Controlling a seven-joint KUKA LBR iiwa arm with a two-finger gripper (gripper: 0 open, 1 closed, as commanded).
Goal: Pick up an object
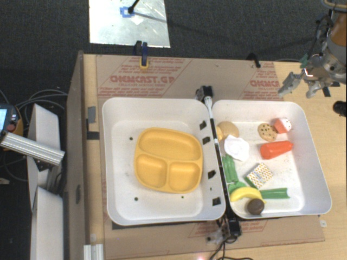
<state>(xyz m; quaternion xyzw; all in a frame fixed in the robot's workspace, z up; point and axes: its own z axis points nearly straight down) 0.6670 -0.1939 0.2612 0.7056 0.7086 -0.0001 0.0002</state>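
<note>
You see a glossy yellow plastic tray [165, 160] in smooth white plastic bins [122, 199], on matt brown cardboard [179, 75]; a shiny metal plate [129, 15] lies beyond.

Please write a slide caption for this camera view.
Gripper open above the right bin of toy food; yellow tray in left bin.

Arm: enters at 2 o'clock, wrist raised. Gripper [301, 85]: jaws spread apart, nothing between them.
</note>
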